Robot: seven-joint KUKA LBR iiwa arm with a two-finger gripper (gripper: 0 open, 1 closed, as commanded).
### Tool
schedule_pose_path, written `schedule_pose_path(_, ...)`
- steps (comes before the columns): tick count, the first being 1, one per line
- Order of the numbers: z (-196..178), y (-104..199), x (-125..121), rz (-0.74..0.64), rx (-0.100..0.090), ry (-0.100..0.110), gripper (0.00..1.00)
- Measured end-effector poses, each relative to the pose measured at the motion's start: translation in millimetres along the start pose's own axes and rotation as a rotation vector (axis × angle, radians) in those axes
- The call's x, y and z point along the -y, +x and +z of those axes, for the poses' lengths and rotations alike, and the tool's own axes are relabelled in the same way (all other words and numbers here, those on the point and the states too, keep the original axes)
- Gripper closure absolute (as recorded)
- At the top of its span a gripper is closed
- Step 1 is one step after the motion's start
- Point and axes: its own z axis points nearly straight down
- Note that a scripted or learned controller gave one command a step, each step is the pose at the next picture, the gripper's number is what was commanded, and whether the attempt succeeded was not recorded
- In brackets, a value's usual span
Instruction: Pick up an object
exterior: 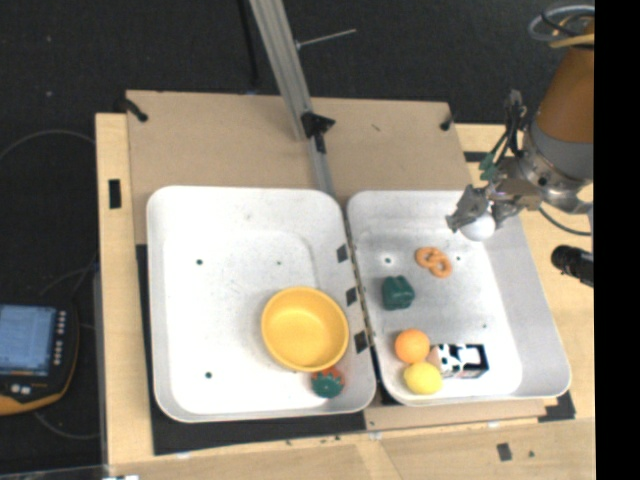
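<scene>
A fixed camera looks down at a slant on a tan wooden bench (230, 133) carrying two shallow white plastic bins side by side. The grey robot arm with an orange band (568, 108) reaches in from the right, and its two-finger gripper (476, 220) hangs over the far right corner of the right-hand bin (520, 298), just inside the rim; from this angle it cannot be told whether it is open or closed, and nothing can be made out in it. In the right-hand bin, a small orange pretzel-shaped toy (434, 261) lies near the middle, a little toward the far edge and closest to the gripper. A dark green block-like toy (398, 292) sits beside it toward the bin's left edge. Near the front edge, a round orange fruit (411, 346) touches a round yellow lemon-like fruit (422, 378), and a small black-and-white box (464, 360) lies just to their right. In the left-hand bin (210, 258), a round yellow plastic bowl (304, 328) stands upright toward the front right corner. A small teal and red toy (327, 382) rests against the bowl's front edge, by the bin's front rim. A thin grey metal pole (285, 68) slants across the bench's far edge.
</scene>
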Motion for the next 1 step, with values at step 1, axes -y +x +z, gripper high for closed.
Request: schedule_pose_path(1,13.6,55.9,-9.2,0.001,0.000,0.003,1.00)
